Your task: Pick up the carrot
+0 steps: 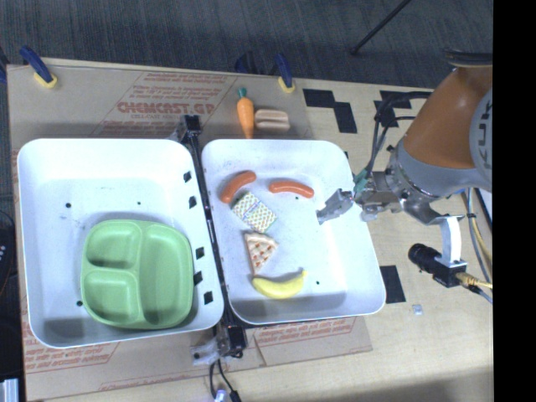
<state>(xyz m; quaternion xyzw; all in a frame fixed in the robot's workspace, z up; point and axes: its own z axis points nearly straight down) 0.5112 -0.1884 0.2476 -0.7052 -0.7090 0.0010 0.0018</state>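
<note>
1 fixed camera looks down aslant on both white bins (pixel 109 153).

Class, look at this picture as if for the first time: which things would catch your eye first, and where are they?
The green divided plate fills the lower part of the left bin. Toy food lies in the right bin, a yellow banana nearest. The orange carrot lies outside on the bench, above that bin, and the grey-and-orange arm enters from the right.

Lying in the right bin (pixel 356 296): two sausages (pixel 237 186) (pixel 291 189), checkered block (pixel 255 213), pizza slice (pixel 260 250), banana (pixel 279 285). Sitting in the left bin (pixel 50 166): green divided plate (pixel 136 275). Resting on the desk (pixel 335 358) behind: small sandwich (pixel 271 121).
</note>
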